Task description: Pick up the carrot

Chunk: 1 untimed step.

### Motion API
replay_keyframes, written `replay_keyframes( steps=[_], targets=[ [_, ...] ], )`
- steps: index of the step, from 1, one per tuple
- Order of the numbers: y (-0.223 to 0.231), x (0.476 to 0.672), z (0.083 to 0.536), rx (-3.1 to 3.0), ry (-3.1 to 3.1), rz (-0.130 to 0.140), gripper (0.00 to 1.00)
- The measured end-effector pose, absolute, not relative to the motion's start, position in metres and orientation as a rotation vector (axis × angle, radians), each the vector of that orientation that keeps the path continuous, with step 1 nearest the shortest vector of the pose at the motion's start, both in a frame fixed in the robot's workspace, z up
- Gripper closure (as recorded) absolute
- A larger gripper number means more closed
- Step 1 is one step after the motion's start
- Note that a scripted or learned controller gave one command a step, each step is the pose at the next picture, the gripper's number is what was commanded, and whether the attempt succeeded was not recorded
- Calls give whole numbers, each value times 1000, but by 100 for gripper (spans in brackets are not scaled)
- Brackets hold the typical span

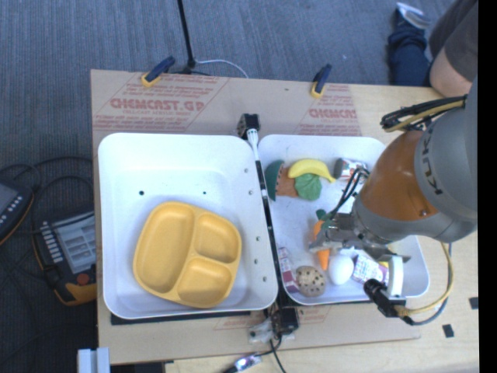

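Overhead, the arm [411,185] leans across the right bin [299,150], tool [330,235] at the carrot [321,243].

Both white bins [178,150] look like smooth plastic with a slight sheen. The yellow tray [188,252] is matt plastic. The worktop [225,103] is brown printed cardboard, dull finish. The arm's orange band [396,181] is glossy, and the carpet floor [78,22] looks rough.

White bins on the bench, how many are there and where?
2. One shallow white bin sits on the left, holding a yellow divided plastic tray. The other white bin sits right beside it, partly covered by the arm, holding toy food.
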State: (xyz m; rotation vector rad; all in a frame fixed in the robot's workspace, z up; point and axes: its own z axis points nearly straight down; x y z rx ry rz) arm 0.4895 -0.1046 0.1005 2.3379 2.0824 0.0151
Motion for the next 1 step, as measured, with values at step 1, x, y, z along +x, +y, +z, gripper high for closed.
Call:
replay_keyframes(
  steps=[1],
  targets=[
    [-37, 534, 184, 2644, 1698, -4, 100]
  ],
)
